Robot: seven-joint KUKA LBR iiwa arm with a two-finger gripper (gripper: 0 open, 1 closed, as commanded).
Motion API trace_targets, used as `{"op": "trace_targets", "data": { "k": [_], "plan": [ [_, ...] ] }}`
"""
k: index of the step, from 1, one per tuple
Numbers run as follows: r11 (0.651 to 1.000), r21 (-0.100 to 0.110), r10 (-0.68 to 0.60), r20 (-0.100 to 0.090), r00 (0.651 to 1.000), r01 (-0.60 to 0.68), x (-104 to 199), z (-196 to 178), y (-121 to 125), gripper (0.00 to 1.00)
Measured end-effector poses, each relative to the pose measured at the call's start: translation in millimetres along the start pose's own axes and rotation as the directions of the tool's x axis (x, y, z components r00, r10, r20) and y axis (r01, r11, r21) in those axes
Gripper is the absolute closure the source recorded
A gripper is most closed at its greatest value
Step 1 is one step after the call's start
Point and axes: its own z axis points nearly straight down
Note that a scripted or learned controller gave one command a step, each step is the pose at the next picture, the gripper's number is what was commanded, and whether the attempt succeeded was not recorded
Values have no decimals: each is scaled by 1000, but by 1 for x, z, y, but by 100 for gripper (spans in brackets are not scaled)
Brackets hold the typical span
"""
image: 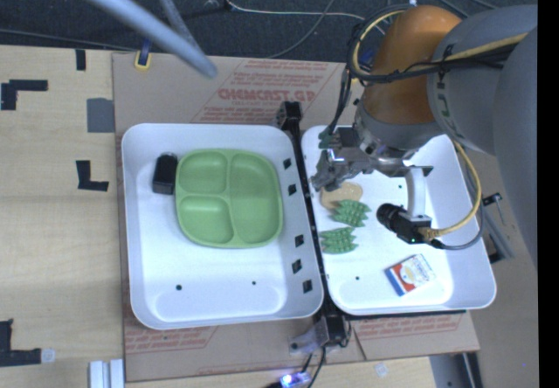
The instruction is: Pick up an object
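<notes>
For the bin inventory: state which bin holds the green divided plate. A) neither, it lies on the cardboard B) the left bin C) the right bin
B: the green divided plate lies inside the left bin, with a small black object touching its left edge.

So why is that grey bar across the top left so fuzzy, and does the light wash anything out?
In the camera view, the grey bar is out of focus, probably close to the lens; the green divided plate and the small card look sharp; the white bins are bright with mild glare, shadows soft.
</notes>
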Motion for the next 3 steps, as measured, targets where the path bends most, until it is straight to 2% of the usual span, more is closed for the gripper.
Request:
{"op": "trace_targets", "data": {
  "k": [2, 3],
  "plan": [
    [1000, -2, -2, 0, 1000, 2, 93, -10, -18, 100],
    [1000, -2, 2, 2, 1000, -2, 90, -10, -18, 0]
  ]
}}
